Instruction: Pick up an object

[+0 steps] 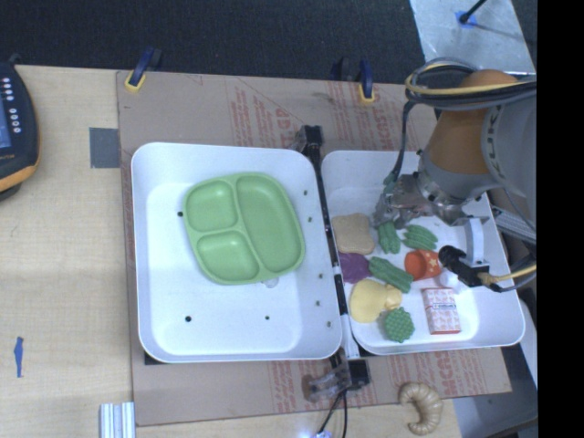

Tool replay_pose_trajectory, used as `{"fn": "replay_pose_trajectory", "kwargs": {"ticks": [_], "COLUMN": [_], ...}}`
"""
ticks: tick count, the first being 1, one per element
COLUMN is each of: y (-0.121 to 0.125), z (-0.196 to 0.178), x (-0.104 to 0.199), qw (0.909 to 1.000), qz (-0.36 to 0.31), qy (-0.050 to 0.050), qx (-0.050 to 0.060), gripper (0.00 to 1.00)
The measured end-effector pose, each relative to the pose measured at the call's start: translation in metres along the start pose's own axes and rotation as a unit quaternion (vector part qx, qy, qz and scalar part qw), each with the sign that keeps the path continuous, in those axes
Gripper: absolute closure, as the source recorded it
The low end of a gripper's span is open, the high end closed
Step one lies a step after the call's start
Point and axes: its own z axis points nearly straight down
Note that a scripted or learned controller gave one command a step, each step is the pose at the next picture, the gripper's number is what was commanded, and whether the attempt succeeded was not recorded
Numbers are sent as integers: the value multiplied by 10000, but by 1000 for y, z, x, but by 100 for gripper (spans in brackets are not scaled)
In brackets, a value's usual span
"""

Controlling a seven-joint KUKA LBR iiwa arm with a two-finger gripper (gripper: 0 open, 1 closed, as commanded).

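Note:
My gripper [394, 212] hangs low over the back of the right bin [511, 328], just above a small green pickle-shaped toy [390, 238]. Around it lie a tan bread slice [354, 233], a green leafy piece [421, 237] and a red tomato [420, 263]. Nearer the front are a long green vegetable [391, 273], a purple piece [354, 266], a yellow pear [370, 300], a green broccoli [397, 325] and a red-and-white box [441, 311]. Nothing shows as held.
The left bin [164, 331] holds a green divided plate [244, 227]. A tan croissant [422, 405] lies on the cardboard in front of the right bin. The arm's grey body [484, 144] covers the right bin's back right corner.

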Motion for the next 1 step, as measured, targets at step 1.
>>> {"fn": "replay_pose_trajectory", "kwargs": {"ticks": [1], "y": [6], "z": [-95], "x": [85], "qw": [10000], "qz": [-34], "qy": [28], "qx": [-60], "gripper": [100]}}
